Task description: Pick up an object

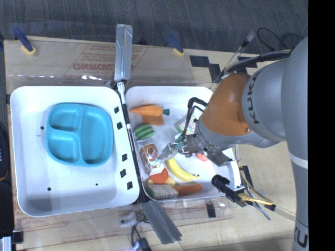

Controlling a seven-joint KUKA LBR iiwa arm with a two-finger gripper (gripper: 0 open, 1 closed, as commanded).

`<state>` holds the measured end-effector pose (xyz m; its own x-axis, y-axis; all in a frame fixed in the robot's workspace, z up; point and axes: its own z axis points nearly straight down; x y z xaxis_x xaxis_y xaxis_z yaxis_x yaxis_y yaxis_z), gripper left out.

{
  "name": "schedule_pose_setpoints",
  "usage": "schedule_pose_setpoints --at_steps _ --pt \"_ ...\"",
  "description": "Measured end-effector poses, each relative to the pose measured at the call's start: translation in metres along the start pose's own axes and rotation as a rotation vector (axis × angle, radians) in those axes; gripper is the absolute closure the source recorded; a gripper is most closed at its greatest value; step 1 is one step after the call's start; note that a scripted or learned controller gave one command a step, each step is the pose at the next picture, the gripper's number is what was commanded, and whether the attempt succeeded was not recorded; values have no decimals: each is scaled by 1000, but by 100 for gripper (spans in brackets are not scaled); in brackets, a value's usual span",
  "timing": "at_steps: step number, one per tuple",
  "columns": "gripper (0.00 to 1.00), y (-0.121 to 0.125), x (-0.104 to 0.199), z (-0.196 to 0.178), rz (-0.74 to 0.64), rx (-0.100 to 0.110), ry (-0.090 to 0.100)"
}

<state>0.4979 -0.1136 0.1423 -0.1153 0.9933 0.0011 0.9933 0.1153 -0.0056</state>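
Observation:
My gripper [175, 148] hangs low in the middle of the right bin [172, 94], under the orange wrist band. It is just above the upper end of a yellow banana [181, 172] and just right of a brown snack packet [149, 156]. Nothing visibly sits in it. An orange carrot [148, 110] lies toward the bin's back left, with a green vegetable [144, 132] below it. A red and orange piece [159, 178], a reddish sausage [189, 189] and a greyish item [164, 193] lie along the front wall.
The left bin [26, 156] holds a blue divided plate [80, 133]. A small pink item [203, 157] peeks out under the wrist. The arm covers the right side of the right bin. A metal divider [123, 51] runs between the bins.

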Motion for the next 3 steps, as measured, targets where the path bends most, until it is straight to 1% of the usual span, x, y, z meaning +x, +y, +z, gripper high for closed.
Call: schedule_pose_setpoints --at_steps 1,2,3 --pt "0 4 39 -48 -271 -5 -3" --pt "0 66 18 -48 -286 -3 -1" --pt "0 145 -30 50 -265 -6 -3"
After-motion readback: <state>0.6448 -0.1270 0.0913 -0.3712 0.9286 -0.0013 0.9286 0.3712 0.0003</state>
